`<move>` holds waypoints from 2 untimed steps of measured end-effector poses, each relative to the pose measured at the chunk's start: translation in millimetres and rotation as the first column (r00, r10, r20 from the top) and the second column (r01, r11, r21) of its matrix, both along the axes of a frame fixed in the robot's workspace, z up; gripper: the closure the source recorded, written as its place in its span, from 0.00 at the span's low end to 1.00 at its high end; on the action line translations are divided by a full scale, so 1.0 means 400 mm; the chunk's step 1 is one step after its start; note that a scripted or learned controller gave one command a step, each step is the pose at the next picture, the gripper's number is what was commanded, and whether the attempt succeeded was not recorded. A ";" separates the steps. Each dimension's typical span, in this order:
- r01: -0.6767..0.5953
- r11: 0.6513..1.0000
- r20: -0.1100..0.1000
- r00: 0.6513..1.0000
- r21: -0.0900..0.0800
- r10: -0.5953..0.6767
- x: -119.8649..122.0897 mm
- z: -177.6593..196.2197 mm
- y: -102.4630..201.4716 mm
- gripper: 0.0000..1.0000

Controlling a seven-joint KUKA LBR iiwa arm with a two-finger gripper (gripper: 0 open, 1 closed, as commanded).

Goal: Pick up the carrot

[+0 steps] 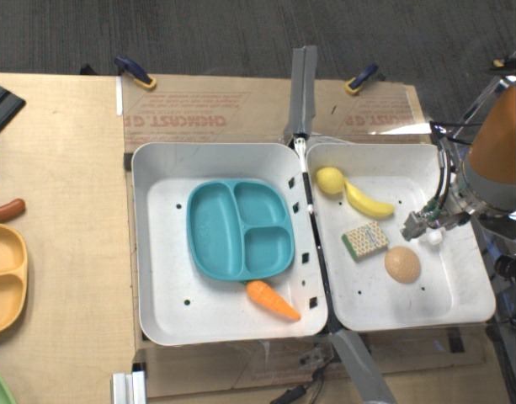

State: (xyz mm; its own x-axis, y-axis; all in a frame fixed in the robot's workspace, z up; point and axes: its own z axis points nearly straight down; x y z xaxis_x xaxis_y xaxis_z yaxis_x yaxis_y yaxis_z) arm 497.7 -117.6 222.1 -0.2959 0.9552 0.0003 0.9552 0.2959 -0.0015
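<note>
The gripper (419, 225) hung over the right bin (460, 310), near its right wall, and its tip was too small and cluttered to tell whether it was released or clenched; nothing could be seen caught in it. Just below and to its left lay a tan, egg-shaped object (401, 264), and left of that a small green-and-cream sponge-like block (365, 240). Further up the same bin sat a yellow banana (367, 201) with a lemon (329, 180) at its upper end. The arm (493, 154), with its orange band, entered from the right edge.

The carrot (272, 300) was in the left bin (152, 251), well apart from the gripper. It lay on the bin floor near the front right corner, just below the lower edge of a teal divided plate (239, 228). It was bright orange, smooth and tapered, lying on a slant with its thick end up-left beside the plate and its narrow end pointing down-right.

On the bench left of the bins rested a yellow-orange divided tray (3, 280) and a reddish sausage-shaped item (5, 209).
</note>
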 end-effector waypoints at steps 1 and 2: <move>0.053 0.999 0.002 0.999 -0.002 -0.053 -0.004 0.149 -0.174 1.00; -0.292 0.956 0.001 0.956 0.000 0.292 -0.048 -0.077 -0.061 1.00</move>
